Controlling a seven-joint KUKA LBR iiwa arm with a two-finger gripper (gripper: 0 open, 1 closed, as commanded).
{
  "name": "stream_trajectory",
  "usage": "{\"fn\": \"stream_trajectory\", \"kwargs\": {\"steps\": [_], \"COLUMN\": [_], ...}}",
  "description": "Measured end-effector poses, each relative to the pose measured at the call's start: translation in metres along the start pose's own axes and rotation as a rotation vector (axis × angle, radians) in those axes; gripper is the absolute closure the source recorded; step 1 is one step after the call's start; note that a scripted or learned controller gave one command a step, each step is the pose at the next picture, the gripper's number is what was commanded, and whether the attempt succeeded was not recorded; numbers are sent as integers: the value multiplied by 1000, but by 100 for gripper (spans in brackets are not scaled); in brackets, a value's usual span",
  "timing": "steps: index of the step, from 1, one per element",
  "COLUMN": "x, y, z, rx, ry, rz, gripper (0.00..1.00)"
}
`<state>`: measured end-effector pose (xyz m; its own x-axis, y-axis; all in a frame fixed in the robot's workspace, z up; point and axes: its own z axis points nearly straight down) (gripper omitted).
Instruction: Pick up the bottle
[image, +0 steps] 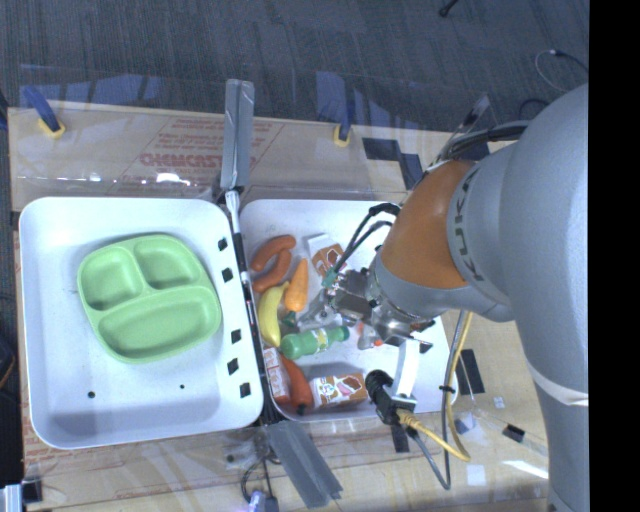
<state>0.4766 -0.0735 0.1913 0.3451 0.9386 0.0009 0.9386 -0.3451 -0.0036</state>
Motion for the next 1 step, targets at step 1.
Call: {"fn": "stream_trajectory", "kwargs": {"steps": [1], "x": [-8], "y": [31], "z": [80], "rx": [3], "ry": [-1], "rz": [-70], "gripper": [0]}}
